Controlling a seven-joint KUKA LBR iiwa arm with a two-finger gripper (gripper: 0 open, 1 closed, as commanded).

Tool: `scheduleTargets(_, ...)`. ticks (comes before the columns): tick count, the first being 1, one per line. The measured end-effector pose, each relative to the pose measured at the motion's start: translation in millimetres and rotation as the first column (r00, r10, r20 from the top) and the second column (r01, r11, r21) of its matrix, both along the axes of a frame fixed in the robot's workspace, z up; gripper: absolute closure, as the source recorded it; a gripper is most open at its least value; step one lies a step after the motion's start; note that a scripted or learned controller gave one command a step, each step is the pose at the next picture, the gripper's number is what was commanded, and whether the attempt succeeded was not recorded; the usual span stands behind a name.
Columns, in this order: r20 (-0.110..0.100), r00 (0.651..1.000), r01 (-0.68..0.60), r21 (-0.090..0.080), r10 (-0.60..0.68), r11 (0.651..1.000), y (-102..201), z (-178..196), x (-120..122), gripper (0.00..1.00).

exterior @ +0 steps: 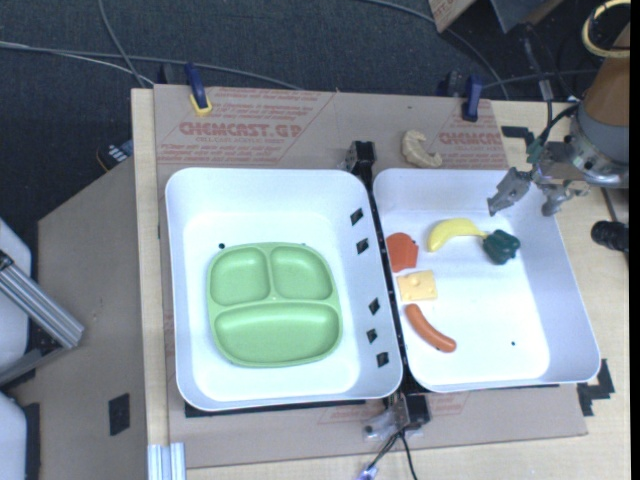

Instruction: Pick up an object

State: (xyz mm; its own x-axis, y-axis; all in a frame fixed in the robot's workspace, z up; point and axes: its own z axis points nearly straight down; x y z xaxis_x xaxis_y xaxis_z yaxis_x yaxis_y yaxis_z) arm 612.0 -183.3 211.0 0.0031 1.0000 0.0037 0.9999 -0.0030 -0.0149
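Its fingers spread apart and holding nothing, the end effector [528, 197] hangs over the right bin's [530, 348] upper right corner, near a banana [455, 232] and a green toy [501, 246].

Grey metal pincer [527, 194], dark cabling

Even, bright overhead light washes my white bins [470, 373] almost to glare; shadows stay faint, and the picture is slightly soft.

Robotics lab, clamped bench board [250, 123], loose cables [120, 28], 2 bins [185, 268]
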Motion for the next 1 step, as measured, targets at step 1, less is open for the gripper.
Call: scheduleTargets(1, 0.014, 1.000, -0.003, -0.003, 0.003, 1.000, 0.5, 8.5, 3.1, 0.00)
